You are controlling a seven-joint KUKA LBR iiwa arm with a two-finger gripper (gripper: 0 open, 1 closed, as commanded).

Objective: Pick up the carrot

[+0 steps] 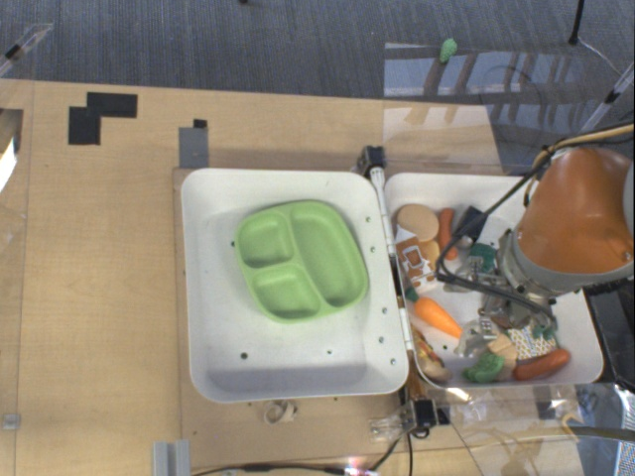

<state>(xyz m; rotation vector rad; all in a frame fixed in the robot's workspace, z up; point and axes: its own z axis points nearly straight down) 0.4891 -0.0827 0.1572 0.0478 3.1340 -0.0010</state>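
Arm (pixel 580 216) looms over the right bin (pixel 592 365), reaching in from three o'clock. Gripper (pixel 493 317) hangs amid the clutter, its state impossible to tell. Carrot (pixel 438 316) lies just beside, at its nine o'clock.

No words, brands or numbers can be read. A small orange-and-white packet (pixel 418 263) in the right bin (pixel 591 357) carries a printed pattern, and a patterned piece (pixel 536 343) lies near the sausage; neither print is legible.
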